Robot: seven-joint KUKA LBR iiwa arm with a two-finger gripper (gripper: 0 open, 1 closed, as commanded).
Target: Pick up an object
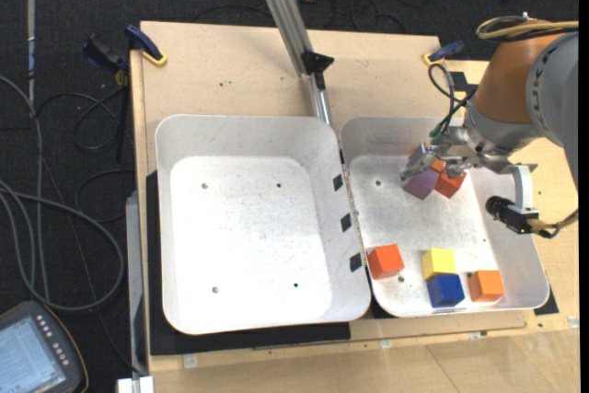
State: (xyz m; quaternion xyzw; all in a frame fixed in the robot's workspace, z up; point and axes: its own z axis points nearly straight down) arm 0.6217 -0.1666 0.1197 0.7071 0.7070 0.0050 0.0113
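Gripper (433,163) hangs over the far part of the right bin (529,276), at the end of the grey arm (534,97) that comes in from the right. Whether it is open or closed I cannot tell; its tip is too dark and crowded to read.

By size: two white bins lie side by side on the bench (386,74). The left bin (175,198) sits well to the gripper's left. The right bin lies beneath the gripper and carries every block.

Six blocks in all. Right at the gripper's tip are two: one purple block (421,184), touching or just under the tip, and one red-orange block (450,183) pressed against the purple one's right side. Nothing shows that either is held.

Near the bin's front edge, well apart from the gripper, are four more: two orange blocks, one (385,260) to the left and one (485,285) to the right, with one yellow block (439,262) between them and one blue block (445,290) touching the yellow one's near side.
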